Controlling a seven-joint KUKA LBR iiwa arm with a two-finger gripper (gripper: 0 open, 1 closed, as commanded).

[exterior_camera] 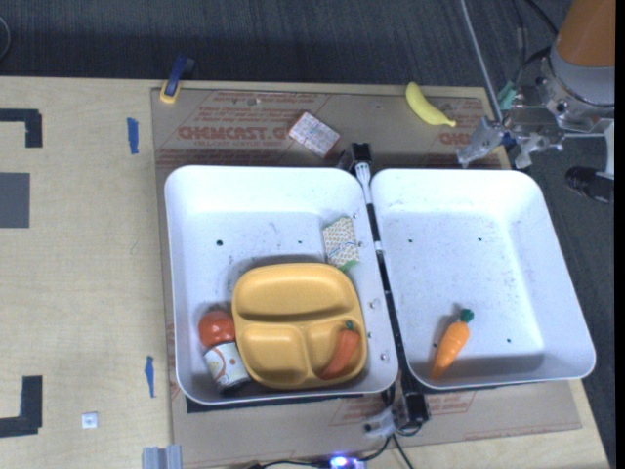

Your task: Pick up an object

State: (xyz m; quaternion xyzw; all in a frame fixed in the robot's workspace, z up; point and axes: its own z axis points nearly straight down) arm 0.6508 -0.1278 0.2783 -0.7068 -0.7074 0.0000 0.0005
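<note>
We see the gripper point(491, 143) hanging over the desk just beyond the right bin's point(527, 198) far corner; whether its jaws are parted we cannot tell, and nothing shows between them. A toy carrot point(450, 342) lies in that bin's near part. A yellow banana point(428, 106) rests just left of the gripper.

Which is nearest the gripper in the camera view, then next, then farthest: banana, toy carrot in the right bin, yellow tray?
From the gripper:
1. Banana, on the board behind the bins, just left of it.
2. Toy carrot, right bin's front.
3. Yellow tray, left bin's front.
</note>
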